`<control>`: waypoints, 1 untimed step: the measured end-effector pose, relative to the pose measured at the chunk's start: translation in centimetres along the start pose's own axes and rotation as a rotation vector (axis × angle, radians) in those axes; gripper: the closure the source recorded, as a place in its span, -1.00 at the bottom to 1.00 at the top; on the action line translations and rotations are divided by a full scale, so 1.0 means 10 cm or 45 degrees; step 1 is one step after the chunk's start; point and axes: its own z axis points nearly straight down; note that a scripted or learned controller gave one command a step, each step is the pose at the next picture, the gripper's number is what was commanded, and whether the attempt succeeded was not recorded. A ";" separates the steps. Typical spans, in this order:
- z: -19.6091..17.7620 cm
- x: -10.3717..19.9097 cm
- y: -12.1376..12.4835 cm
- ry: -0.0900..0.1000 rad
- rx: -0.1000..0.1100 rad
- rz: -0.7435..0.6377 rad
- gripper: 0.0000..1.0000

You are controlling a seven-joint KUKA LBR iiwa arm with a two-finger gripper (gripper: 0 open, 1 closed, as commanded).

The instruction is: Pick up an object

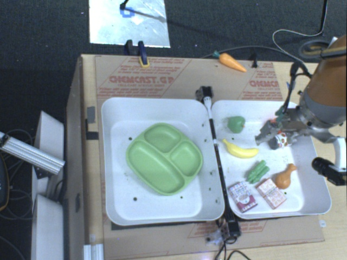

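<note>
The counter point(162, 75) carries two white bins side by side. The left bin point(116, 145) holds a green divided plate point(164, 157); the right bin point(314, 194) holds the small items. The arm's gripper point(274, 136) hovers over the right bin's far-right part, and whether its fingers are spread or closed I cannot tell.

The likeliest target, judging by nearness, is the yellow banana point(240, 150). It lies just left of the gripper and slightly nearer, long axis running left-right, its right tip pointing toward the gripper. A green pepper point(236, 124) sits farther back, to the left.
</note>
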 end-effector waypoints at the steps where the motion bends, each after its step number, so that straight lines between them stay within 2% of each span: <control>1: 1.57 -0.41 0.26 0.000 0.000 0.003 -1.00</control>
